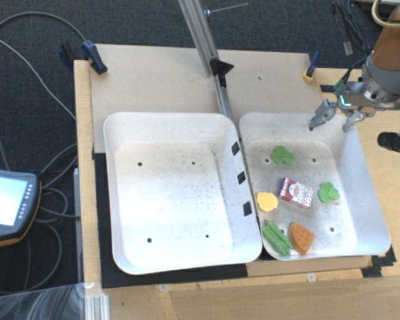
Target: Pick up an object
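Observation:
My gripper [333, 119] hangs over the far right corner of the right bin [360, 179], open, with nothing between its fingers. Below it in that bin lie two green leafy pieces [283, 156] [329, 193], a small maroon carton [297, 193], a yellow piece [267, 202], a green pod-shaped toy [276, 237] and an orange wedge [301, 237]. All of them sit well toward the near side from the gripper, and none touches it.
The left bin [120, 179] lies beside the right one, split from it by a ridge with black tabs [241, 177]. A slanted metal rail [200, 32] crosses the bench's back. Blue clamps [93, 55] and cables sit at the edges.

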Tool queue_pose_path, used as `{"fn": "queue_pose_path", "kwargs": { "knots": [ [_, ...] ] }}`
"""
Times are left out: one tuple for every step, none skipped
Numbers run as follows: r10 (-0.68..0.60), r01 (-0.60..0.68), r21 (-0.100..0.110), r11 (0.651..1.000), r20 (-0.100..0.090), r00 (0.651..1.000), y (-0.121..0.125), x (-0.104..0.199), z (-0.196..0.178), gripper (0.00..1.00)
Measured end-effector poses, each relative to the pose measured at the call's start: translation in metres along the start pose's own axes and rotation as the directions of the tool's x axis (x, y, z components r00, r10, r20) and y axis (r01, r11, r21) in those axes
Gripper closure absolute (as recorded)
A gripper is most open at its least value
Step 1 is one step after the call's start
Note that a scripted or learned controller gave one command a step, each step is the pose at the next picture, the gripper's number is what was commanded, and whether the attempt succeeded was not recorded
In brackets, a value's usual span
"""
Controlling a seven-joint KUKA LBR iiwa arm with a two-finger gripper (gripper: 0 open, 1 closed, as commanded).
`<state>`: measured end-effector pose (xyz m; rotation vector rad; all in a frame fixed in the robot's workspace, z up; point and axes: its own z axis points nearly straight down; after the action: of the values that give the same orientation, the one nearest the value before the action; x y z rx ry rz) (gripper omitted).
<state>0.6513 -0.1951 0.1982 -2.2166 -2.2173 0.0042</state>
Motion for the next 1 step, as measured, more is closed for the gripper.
{"fn": "queue_pose_path", "kwargs": {
  "knots": [
    [-0.002,0.002,-0.004,1.000,0.002,1.000,0.0011,0.0000,-0.0033,0.00]
  ]
}}
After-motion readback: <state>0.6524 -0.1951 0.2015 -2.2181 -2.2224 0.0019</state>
